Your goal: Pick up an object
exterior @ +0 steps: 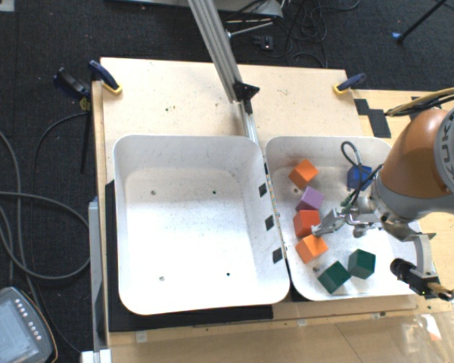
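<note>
- Arm (pixel 420 165) reaching in from the right, low over the right bin (pixel 287 146), orange band above the wrist.
- Gripper (pixel 327 227) pointing left, tips down among the blocks.
- Fingers (pixel 323 231) slightly parted, metal tips just right of the red block (pixel 306 221) and just above the lower orange block (pixel 312 247); nothing seen clamped between them.
- Red block lying at the tips' left side, touching or very nearly touching them; too small to tell which.
- Lower orange block just below the tips, tilted, one corner toward the bin's left wall.
- Purple block (pixel 311 198) right above the red one, edges touching.
- Upper orange block (pixel 303 174) farther up the bin, apart from the fingers, turned at a slant.
- Two dark green blocks (pixel 334 277) (pixel 361 263) near the bin's lower edge, side by side, below and right of the fingers.
- Blue piece (pixel 359 175) beside the wrist, with a dark loop above it.
- All blocks roughly cube-shaped, so no clear long axis; most sitting turned diagonal to the bin walls.
- Left bin (pixel 129 157) just beside the right bin on the tabletop (pixel 174 89).
</note>
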Tool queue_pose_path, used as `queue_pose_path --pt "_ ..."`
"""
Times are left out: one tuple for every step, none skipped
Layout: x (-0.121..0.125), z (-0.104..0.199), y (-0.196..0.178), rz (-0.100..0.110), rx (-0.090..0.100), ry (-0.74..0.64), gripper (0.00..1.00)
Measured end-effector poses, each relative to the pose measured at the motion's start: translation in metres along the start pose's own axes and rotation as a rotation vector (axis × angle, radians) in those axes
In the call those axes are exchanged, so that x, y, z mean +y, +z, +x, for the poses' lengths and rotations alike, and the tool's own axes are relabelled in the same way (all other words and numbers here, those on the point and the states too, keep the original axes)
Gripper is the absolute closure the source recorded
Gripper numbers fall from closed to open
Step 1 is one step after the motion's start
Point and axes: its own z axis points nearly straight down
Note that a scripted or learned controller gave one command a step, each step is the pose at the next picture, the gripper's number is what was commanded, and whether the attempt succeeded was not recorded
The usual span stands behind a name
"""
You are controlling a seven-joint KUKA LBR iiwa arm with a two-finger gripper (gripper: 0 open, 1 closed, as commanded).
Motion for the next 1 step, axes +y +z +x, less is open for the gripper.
queue_pose_path --pt "0.0058 -0.0045 0.0093 -0.022 -0.011 0.002 0.0"
